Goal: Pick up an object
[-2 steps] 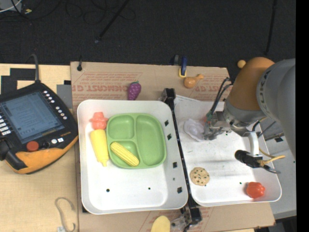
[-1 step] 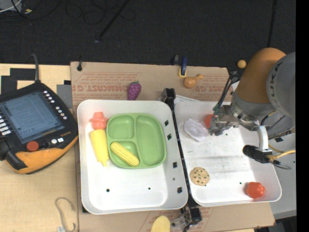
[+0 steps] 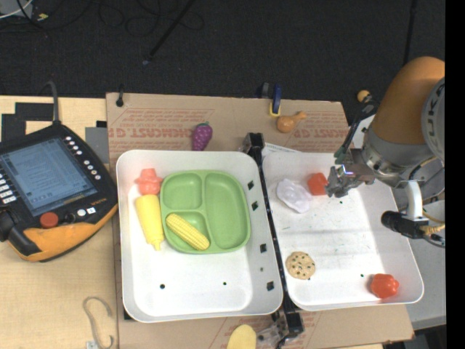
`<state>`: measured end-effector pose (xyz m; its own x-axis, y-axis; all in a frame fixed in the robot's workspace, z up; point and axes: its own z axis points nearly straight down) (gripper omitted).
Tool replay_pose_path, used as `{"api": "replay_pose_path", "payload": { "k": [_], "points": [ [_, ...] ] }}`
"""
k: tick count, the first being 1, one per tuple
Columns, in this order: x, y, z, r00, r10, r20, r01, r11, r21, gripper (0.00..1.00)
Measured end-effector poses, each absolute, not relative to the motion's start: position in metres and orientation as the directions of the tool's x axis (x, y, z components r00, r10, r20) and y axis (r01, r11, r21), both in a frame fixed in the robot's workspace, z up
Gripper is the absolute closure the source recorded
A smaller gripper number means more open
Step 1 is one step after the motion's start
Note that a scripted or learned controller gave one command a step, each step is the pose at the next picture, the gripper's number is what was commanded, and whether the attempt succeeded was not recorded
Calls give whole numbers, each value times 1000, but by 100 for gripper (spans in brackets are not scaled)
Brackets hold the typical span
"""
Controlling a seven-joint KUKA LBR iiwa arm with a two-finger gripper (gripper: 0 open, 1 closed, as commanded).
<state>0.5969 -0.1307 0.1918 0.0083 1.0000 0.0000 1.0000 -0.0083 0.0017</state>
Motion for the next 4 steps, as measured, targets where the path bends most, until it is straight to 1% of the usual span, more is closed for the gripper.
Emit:
{"api": "replay_pose_path", "payload": {
  "k": [1, 2, 3, 4],
  "points": [
    [597, -132, 230, 3, 1000, 0, 1000, -3, 2, 100],
    [561, -83, 233, -1, 1000, 2, 1000, 1, -5, 100],
    [528, -42, 240, -1, 1000, 2, 1000, 1, -6, 100],
    [498, 2, 217, -2, 1000, 2, 1000, 2, -8, 100]
  ]
}}
